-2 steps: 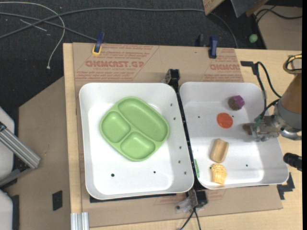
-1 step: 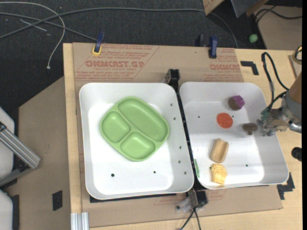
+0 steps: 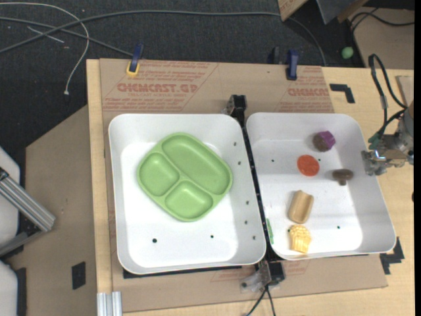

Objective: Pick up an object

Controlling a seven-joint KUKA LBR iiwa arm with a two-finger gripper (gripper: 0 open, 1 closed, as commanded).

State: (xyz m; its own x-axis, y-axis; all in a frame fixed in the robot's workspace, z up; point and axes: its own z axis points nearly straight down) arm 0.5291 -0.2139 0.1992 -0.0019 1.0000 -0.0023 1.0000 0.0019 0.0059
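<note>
Camera view is showing the gripper [image 3: 380, 155] hovering at the right bin's [image 3: 329, 245] right rim; I cannot tell its state. The red ball [image 3: 308, 165] is sitting mid-bin, looking light, smooth, roll-prone; grasping across its middle seems best.

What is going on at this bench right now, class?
A robot arm reaches in from the right, with its gripper at the right rim of the right bin. It holds nothing that can be seen. In that bin lie a purple object, a red round object, a small brown object, a tan block and a yellow object. The left bin holds a green divided plate. Nothing has been picked up yet.
</note>
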